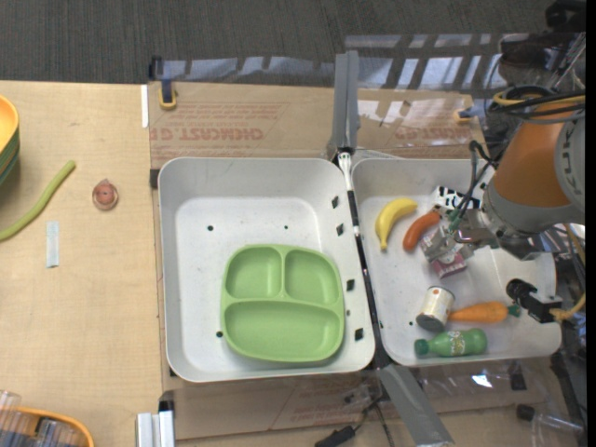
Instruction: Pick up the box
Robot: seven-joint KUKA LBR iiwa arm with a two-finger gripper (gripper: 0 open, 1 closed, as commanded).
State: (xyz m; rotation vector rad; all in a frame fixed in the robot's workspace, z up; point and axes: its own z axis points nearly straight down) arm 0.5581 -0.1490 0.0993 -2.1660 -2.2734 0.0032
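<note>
The box (453, 264) is small and pinkish-maroon, lying in the middle of the right bin (531, 343). My gripper (444, 242) reaches in from the right under the orange wrist band and hangs right over the box's upper left side, touching or nearly touching it. The gripper's metal parts cover part of the box's top.
Around the box in the right bin lie a banana (392, 218), a red-orange pepper (419, 231), a small can (433, 307), a carrot (482, 313) and a green bottle (452, 344). The left bin (186, 250) holds a green divided plate (282, 303).
</note>
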